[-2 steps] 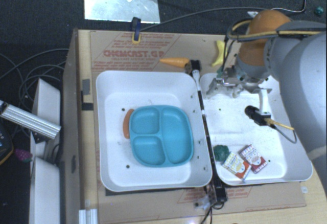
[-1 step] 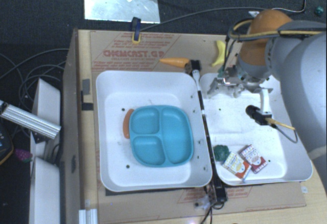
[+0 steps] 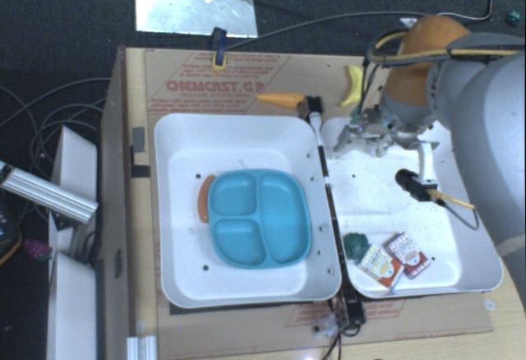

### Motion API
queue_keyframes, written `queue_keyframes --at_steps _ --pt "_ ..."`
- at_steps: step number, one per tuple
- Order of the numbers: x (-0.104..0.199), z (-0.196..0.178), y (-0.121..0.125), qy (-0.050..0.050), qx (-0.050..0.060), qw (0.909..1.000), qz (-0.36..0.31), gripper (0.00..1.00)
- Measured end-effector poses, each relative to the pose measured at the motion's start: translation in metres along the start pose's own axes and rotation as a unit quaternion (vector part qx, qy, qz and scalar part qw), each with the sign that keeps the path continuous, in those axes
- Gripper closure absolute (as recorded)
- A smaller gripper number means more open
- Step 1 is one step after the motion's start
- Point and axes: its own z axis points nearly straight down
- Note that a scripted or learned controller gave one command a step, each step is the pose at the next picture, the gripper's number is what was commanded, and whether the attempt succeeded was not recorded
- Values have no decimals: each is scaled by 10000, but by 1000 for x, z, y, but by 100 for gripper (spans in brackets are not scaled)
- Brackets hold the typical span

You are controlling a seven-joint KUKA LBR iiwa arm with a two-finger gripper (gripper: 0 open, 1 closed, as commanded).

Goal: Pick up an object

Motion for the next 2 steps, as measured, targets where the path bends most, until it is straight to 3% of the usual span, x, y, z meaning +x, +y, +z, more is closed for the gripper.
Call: queue_keyframes --at_steps 2 --pt "-1 0 0 -2 1 10000 4 0"
